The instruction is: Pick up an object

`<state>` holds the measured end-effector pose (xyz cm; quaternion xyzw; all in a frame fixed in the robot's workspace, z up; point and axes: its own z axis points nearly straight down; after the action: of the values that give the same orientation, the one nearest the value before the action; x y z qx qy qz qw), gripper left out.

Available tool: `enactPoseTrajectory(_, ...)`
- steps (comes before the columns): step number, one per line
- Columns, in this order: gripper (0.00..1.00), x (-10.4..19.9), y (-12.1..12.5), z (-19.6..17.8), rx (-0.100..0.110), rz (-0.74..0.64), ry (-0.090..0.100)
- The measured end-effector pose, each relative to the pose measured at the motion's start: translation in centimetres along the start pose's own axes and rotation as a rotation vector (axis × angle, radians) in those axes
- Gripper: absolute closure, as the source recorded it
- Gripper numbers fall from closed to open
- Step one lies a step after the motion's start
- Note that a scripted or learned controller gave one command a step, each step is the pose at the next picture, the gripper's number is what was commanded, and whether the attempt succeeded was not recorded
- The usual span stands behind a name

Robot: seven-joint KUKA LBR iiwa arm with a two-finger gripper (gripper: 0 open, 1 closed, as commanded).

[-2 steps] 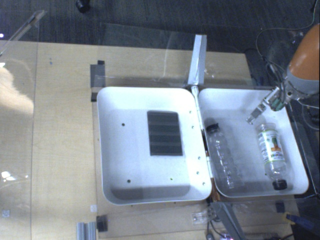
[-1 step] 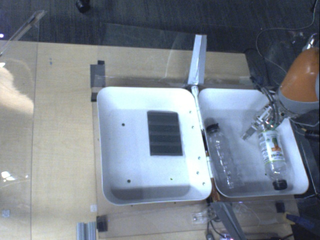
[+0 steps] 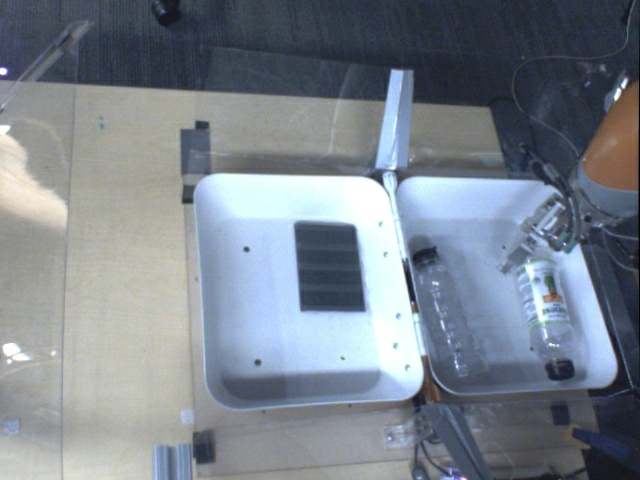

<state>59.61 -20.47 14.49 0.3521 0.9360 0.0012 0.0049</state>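
Wooden desk point(image 3: 120, 298), two white bins, a dark ridged block point(image 3: 329, 266) laid in the left bin point(image 3: 225, 268), two clear bottles laid in the right bin point(image 3: 470, 203), the plain bottle point(image 3: 443, 313) by the left wall, the labelled bottle point(image 3: 545, 313) below the gripper point(image 3: 540, 236), arm point(image 3: 612, 158) cut off at the right edge, whether the fingers are wide or narrow cannot be told.

Grey arm entering from the right, orange band above wrist, hand point(image 3: 535, 236) pointing left-downward

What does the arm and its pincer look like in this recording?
The arm shows a rounded orange section above a grey wrist collar. The pincer is a small silvery-grey metal assembly with slim fingers and a few green and dark parts near its base. Thin dark cables loop behind the arm.
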Motion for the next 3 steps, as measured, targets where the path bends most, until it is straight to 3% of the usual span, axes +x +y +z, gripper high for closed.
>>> enactPoseTrajectory(1,0.00,-0.2,0.3,5.6,-0.001,-0.079,-0.003)
enactPoseTrajectory(2,0.00,-1.3,1.1,2.3,0.000,-0.114,0.000)
enactPoseTrajectory(3,0.00,0.2,-0.1,5.6,-0.001,-0.226,-0.004)
